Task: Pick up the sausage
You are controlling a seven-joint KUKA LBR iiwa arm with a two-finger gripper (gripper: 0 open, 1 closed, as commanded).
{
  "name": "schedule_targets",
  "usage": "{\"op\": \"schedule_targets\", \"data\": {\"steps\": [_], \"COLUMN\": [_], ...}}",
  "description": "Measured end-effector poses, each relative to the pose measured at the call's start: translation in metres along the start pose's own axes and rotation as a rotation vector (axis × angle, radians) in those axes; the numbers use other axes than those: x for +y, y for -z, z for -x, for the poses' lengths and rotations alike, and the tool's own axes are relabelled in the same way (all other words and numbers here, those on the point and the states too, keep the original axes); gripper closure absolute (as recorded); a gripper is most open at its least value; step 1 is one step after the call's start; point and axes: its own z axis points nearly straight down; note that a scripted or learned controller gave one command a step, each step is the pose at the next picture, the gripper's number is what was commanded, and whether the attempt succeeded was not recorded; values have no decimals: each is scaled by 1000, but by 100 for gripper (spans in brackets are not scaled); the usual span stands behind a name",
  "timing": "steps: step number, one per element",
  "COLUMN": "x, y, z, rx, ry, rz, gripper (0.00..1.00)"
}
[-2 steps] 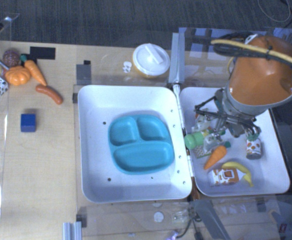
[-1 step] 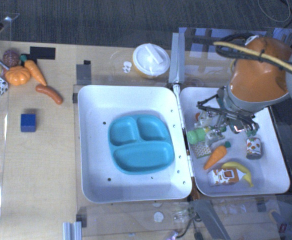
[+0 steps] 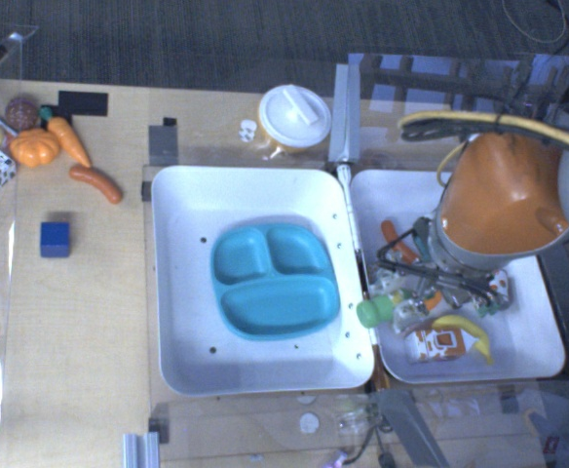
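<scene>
Camera view, gripper low in crowded right bin

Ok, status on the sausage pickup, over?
End effector low in right bin. Sausage near bin's left wall, beside it. Banana, carton crowd close.

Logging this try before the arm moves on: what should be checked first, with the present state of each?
1. Sausage found: cannot tell; a reddish stick lies in the right bin, a similar piece on the bench.
2. Gripper over right bin: ok.
3. Anything held: cannot tell.
4. Room around gripper: not ok; banana, carton and green bottle crowd it.
5. Blue tray apart from the arm: ok.
</scene>
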Motion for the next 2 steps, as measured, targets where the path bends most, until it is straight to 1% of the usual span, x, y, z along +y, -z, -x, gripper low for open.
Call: {"op": "schedule_targets", "data": {"steps": [1,2], "x": [-50,-4], "y": [0,0], "z": [66,73], "rx": [-3,-1], "ry": [249,436], "rz": [-1,0], "gripper": [100,100]}}
